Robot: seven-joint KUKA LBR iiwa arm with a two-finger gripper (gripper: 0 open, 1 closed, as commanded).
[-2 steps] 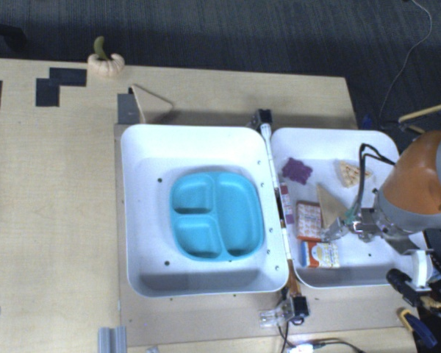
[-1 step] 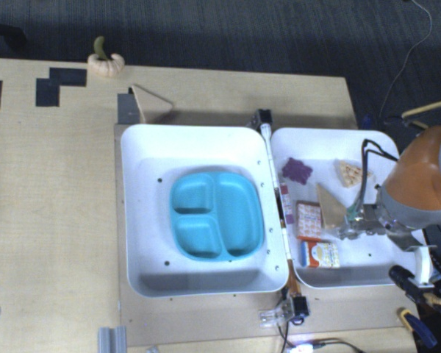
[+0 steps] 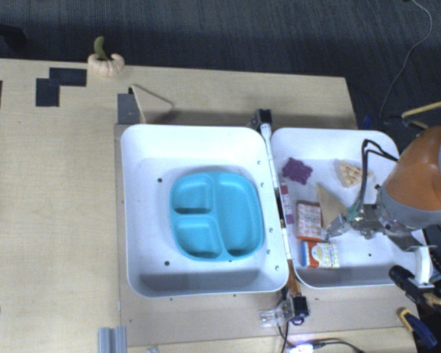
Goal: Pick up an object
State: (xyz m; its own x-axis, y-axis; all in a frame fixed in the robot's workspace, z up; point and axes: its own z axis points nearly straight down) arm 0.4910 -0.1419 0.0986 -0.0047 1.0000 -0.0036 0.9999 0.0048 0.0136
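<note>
Arm, nearest the camera: grey, with an orange band, entering from the right and cut off by the frame edge; its bulk hides part of the right bin. The gripper projects leftward over that bin, pale metal and blurred; whether the fingers are parted or closed cannot be told, and nothing can be seen between them.

Right bin: shallow, white, smooth plastic with rounded corners. Contents: a purple, lumpy piece near the upper left; a tan, textured chunk toward the upper middle; a tan wedge, flat and pointed, just beside the gripper tip; a flat red-and-white packet with fine print too small to read; and a small carton in orange, white and blue at the lower wall, just below the gripper. Packet and carton lie close together; whether they touch cannot be told.

Left bin: same white plastic, holding a glossy blue tray with three compartments, set at a slight tilt.

Bench: pale wood-grain board with black tape patches at upper left. A small beige object with a green stem sits at its far edge.
</note>
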